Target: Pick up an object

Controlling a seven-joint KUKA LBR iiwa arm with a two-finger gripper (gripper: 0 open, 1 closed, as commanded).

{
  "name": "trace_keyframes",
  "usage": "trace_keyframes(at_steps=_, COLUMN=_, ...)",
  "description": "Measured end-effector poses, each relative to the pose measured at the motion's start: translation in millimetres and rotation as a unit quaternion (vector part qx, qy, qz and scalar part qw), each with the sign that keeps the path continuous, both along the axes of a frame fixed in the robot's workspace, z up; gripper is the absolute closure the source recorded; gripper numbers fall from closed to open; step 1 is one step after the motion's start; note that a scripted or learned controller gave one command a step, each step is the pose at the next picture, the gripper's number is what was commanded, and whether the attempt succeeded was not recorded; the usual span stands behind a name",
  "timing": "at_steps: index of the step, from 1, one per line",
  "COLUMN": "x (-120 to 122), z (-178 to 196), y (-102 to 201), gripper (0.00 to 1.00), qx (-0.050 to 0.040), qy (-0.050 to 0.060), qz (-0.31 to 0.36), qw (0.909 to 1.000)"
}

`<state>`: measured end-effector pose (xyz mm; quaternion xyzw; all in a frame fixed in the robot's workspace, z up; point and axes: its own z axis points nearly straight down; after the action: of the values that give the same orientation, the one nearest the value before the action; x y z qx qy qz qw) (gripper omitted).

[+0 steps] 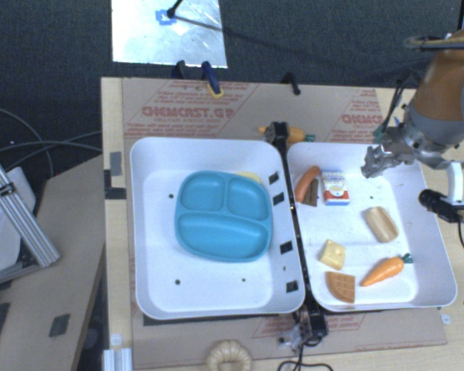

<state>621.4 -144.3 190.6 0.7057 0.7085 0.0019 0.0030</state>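
The gripper (377, 163) hangs over the upper right part of the right bin (437, 269), and whether its fingers are open or closed cannot be told. The likeliest target, a small red-and-white carton (336, 188), lies flat just left of the gripper, beside a toy hot dog (307, 184). A descent from here would likely miss the carton, or clip the hot dog and close on nothing.

Bright even overhead light; glare on foil sheet (168, 20); edges perhaps slightly soft.
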Motion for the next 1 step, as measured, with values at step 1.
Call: trace_keyframes(at_steps=1, x=1.6, z=36.8, y=-0.2, gripper=1.0, qx=0.0002, qy=0.0, qz=0.001, qw=1.0)
